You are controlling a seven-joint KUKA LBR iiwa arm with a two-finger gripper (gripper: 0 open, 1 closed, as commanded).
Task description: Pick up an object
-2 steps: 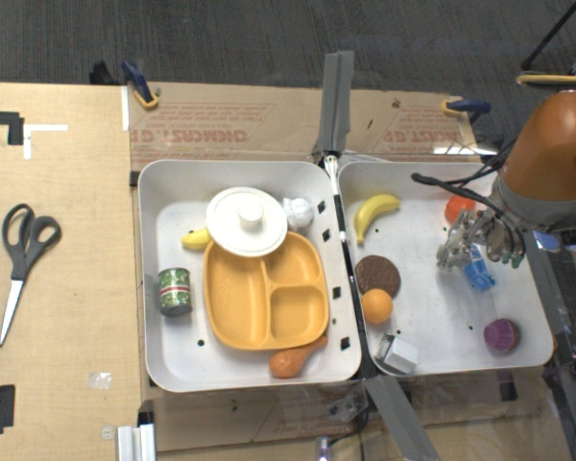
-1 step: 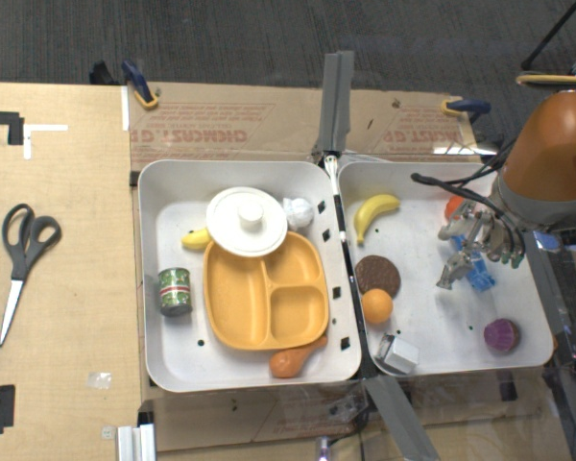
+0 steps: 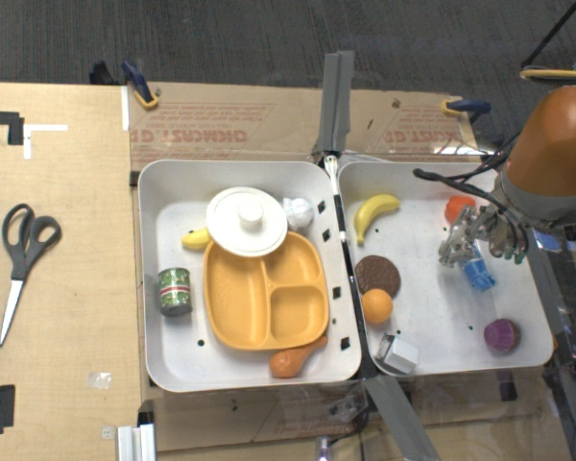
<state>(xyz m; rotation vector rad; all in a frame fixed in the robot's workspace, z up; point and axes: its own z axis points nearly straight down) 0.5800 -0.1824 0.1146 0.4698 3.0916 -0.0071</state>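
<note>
I have the arm reaching into the right bin of the 2, with the gripper low over its right half. The nearest candidate is the blue object, lying just below and right of the fingertips, possibly touching them. An orange object sits just above, partly hidden by the wrist. Whether the jaws are parted or clenched, I cannot tell; metal clutter blurs them.
</note>
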